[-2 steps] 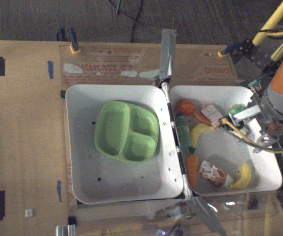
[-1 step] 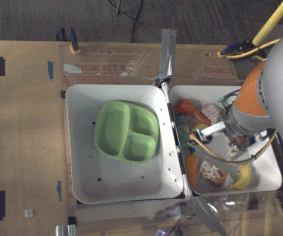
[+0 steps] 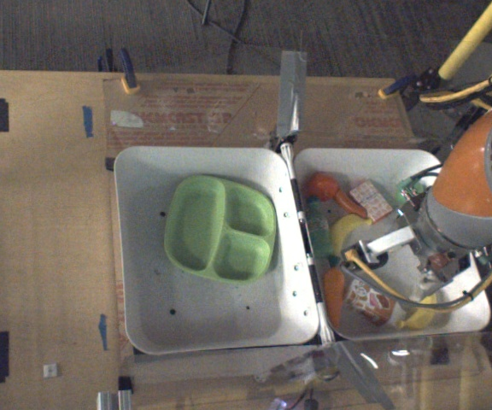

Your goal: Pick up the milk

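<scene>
Fingers: can't tell if wide or narrow, they're blurred under the wrist. Gripper (image 3: 436, 267) hangs over the right bin (image 3: 374, 162), near its right wall. Milk (image 3: 367, 301), likely the small white-and-red carton, lies on its side at the bin's front, just beside a carrot (image 3: 334, 289), near a banana (image 3: 421, 316), apart from the gripper. Probably light, stiff-walled, a bit slick; grip across the flat sides. Bin floor is smooth and crowded, with little room round the carton. Left bin (image 3: 143, 297) holds a green plate (image 3: 220, 227).
</scene>
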Robot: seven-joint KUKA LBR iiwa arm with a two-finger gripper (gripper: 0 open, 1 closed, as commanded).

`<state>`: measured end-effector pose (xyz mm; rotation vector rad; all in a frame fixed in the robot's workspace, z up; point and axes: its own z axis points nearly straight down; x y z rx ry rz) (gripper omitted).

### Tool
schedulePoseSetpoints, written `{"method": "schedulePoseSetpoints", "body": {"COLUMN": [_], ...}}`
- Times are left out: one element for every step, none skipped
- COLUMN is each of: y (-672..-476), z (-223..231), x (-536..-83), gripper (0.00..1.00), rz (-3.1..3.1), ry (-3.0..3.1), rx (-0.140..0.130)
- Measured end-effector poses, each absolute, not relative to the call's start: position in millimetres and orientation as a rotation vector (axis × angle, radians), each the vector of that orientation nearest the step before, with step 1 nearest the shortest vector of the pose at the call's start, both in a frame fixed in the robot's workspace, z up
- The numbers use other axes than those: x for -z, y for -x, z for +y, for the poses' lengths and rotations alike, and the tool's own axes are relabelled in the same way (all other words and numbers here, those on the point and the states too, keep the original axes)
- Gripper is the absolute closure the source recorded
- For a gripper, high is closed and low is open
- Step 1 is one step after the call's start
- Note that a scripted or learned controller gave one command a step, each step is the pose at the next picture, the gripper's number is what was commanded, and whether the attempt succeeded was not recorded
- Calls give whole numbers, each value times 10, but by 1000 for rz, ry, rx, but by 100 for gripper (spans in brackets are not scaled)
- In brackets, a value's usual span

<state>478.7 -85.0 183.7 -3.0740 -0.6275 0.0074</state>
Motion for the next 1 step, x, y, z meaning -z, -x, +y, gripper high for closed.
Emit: {"method": "schedulePoseSetpoints", "body": {"y": [-5521], "z": [-1008], "x": [-1081], "gripper": [0], "rz": [-364], "ry": [3119], "rx": [-5]}}
